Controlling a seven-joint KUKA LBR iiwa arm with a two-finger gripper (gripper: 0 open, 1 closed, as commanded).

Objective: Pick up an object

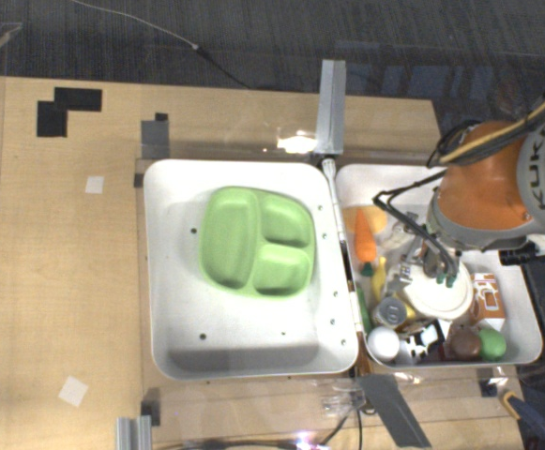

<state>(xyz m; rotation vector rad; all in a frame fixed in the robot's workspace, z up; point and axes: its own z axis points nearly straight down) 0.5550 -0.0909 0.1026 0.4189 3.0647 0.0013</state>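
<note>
My gripper (415, 277) hangs low over the middle of the right bin (525, 340), right above a heap of small objects. Under and around it lie an orange carrot-shaped piece (366, 244), a yellow piece (371, 219), a small green piece (370, 270) and a round grey can top (391, 311). Along the bin's near wall lie a white round cap (383, 344), a brown ball (461, 342) and a green ball (493, 343). An orange and white box (486, 298) lies to the gripper's right. The wrist hides whatever sits directly under the gripper.
The left bin (174, 340) holds a light green divided plate (256, 240) turned a little askew. A metal post (331, 111) stands at the far end of the wall between the bins. Black cables (399, 200) loop off the arm over the right bin's far part.
</note>
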